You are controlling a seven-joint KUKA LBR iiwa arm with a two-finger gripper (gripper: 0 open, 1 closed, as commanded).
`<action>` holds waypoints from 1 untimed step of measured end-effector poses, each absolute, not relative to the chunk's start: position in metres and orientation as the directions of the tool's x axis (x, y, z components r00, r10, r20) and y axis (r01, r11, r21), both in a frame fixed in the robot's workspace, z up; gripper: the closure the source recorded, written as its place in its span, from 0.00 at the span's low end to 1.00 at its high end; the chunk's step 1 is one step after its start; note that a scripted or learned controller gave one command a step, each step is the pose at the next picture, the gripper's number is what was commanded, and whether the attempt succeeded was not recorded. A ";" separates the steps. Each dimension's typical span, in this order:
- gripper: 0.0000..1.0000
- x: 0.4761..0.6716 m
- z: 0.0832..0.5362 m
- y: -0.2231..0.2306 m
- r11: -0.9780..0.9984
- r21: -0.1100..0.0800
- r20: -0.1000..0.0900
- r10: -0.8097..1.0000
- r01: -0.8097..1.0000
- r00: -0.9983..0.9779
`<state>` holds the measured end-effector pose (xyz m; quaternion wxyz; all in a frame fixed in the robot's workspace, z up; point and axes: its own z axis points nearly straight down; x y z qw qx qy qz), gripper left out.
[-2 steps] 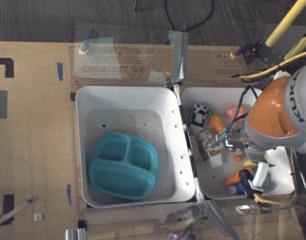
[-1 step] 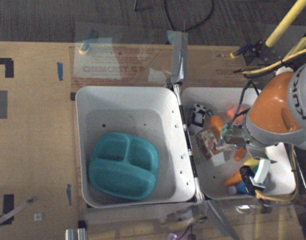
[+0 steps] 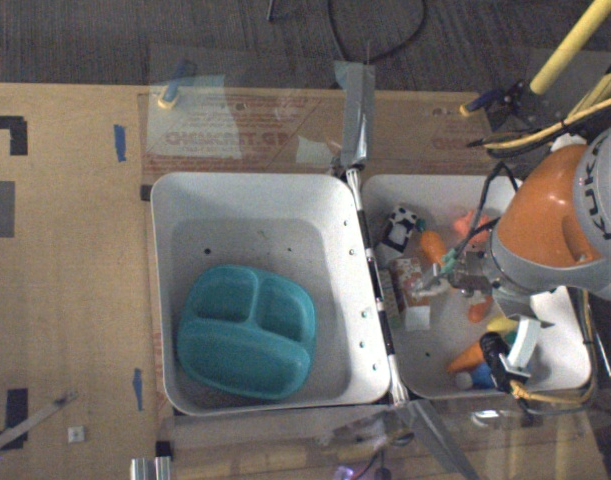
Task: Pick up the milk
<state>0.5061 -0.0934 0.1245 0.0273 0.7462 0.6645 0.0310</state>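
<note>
The milk (image 3: 398, 227) is a small carton with black and white cow patches, lying in the right bin (image 3: 570, 368) near its back left corner. My gripper (image 3: 450, 274) hangs low over the middle of that bin, to the right of the milk and nearer the front, a short gap away. It sits just beside a brown and red packet (image 3: 409, 279) and an orange carrot-like toy (image 3: 432, 247). The orange band of the arm (image 3: 545, 223) hides the bin's right part.
The right bin also holds a small white box (image 3: 417, 318), an orange piece (image 3: 465, 354), a blue piece (image 3: 465, 378), a yellow piece (image 3: 501, 325) and a salmon piece (image 3: 475, 224). The left bin (image 3: 175, 208) holds a teal divided plate (image 3: 247, 332).
</note>
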 end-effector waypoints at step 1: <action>0.00 0.479 0.184 -0.033 -0.088 -0.001 0.000 0.996 0.996 0.088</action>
